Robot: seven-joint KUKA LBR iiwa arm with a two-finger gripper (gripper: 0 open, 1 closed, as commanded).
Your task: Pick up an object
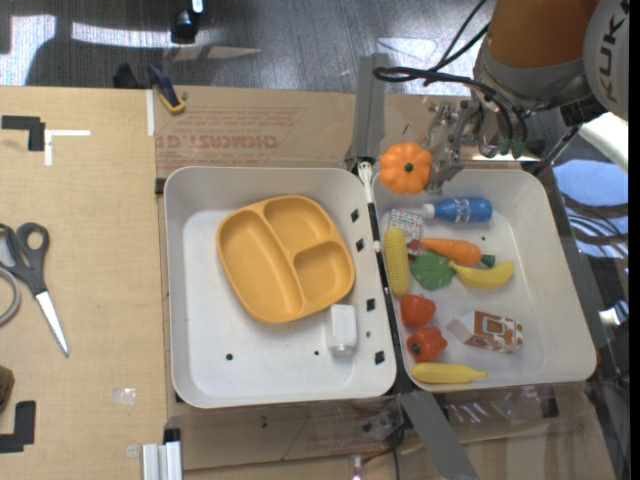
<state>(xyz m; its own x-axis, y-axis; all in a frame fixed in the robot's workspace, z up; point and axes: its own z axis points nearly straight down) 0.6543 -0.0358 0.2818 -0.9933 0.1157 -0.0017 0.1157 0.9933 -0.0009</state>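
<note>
My gripper hangs over the far left corner of the right bin. A small orange pumpkin is right against its left side, over the bin's far rim; whether it is gripped cannot be made out. Below lie a blue and white bottle, a corn cob, a carrot, a green vegetable, a banana, two red peppers, a brown and white carton and a second banana.
The left bin holds a yellow divided plate and a small white block. Scissors lie on the bench at far left. Cables trail around the arm at upper right.
</note>
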